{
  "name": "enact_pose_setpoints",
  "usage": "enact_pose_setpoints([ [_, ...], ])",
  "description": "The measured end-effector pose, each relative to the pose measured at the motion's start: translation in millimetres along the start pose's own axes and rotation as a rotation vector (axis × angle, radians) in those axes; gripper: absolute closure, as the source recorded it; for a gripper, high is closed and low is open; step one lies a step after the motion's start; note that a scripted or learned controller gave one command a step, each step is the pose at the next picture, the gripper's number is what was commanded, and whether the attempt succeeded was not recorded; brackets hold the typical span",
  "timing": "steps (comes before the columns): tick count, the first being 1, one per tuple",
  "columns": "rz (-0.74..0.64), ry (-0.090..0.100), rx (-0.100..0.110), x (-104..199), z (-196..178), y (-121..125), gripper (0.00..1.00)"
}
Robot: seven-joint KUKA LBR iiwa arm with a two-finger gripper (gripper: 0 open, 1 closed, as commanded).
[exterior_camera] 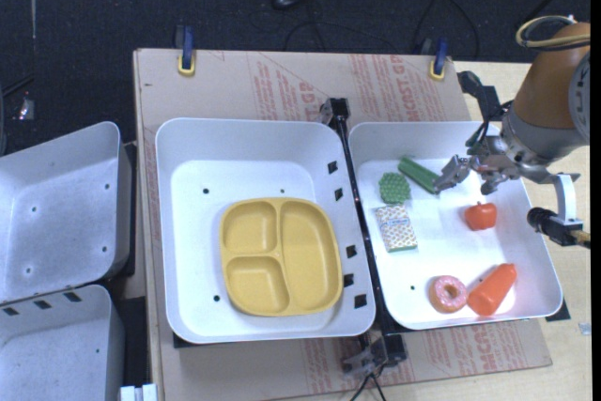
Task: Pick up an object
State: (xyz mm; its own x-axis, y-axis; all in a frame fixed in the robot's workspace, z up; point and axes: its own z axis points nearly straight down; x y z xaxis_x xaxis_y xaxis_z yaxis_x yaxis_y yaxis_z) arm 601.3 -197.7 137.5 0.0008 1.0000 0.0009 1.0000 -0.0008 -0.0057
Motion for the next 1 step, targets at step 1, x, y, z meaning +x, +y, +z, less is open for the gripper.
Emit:
enact_pose_setpoints([
  [1, 0.0, 0.0, -0.001, 0.7, 48.4, -0.6, 0.0],
])
